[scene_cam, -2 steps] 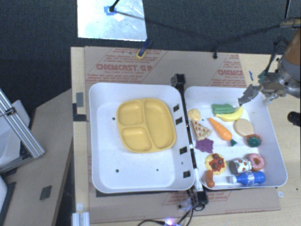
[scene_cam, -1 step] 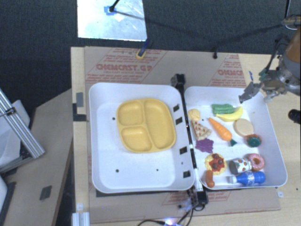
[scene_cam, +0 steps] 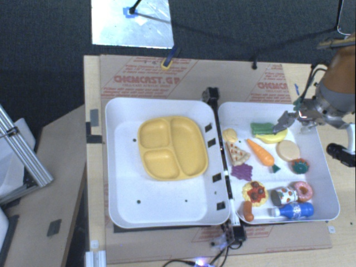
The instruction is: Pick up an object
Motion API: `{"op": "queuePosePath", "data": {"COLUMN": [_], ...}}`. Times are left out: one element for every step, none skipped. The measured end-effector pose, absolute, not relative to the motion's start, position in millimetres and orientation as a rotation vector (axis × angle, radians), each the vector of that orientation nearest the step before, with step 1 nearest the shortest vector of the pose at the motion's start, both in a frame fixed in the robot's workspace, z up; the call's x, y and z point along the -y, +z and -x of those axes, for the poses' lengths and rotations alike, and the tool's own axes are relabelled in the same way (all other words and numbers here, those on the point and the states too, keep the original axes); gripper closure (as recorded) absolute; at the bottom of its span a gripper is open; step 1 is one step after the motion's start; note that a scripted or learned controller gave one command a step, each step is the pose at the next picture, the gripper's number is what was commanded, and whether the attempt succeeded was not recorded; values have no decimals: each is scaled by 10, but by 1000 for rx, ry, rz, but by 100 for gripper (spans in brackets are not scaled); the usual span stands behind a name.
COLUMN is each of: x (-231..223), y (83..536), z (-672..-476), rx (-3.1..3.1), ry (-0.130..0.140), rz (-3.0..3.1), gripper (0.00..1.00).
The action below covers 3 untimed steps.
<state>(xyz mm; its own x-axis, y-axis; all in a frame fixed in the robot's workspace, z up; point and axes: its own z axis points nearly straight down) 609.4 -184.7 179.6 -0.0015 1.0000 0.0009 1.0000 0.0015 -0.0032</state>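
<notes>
The right bin [scene_cam: 328,202] holds several toy foods. Along its far side lie a green block [scene_cam: 261,128] and a yellow banana [scene_cam: 276,137]. An orange carrot [scene_cam: 260,152], a pizza slice [scene_cam: 238,154] and a beige round biscuit [scene_cam: 288,150] sit mid-bin. A pink donut [scene_cam: 303,191] and a blue bottle [scene_cam: 293,210] lie near the front. My gripper [scene_cam: 285,121] hangs at the far right of this bin, just above the banana and the green block, tilted down towards them. I see nothing held in it.
The left bin [scene_cam: 119,204] carries a yellow divided plate [scene_cam: 171,147]. A black divider with clips [scene_cam: 221,149] runs between the bins. The grey arm with its orange band [scene_cam: 339,79] comes in over the right bin's far right corner.
</notes>
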Motion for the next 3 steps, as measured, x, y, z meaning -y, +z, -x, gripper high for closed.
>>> {"op": "queuePosePath", "data": {"x": [1843, 1862, 1879], "y": [1349, 887, 1047], "z": [-6021, -6047, -6086], "rx": [2222, 2230, 2240], "ry": [1, -2, -12], "rz": [2219, 2227, 2237], "gripper": [0, 0, 100]}}
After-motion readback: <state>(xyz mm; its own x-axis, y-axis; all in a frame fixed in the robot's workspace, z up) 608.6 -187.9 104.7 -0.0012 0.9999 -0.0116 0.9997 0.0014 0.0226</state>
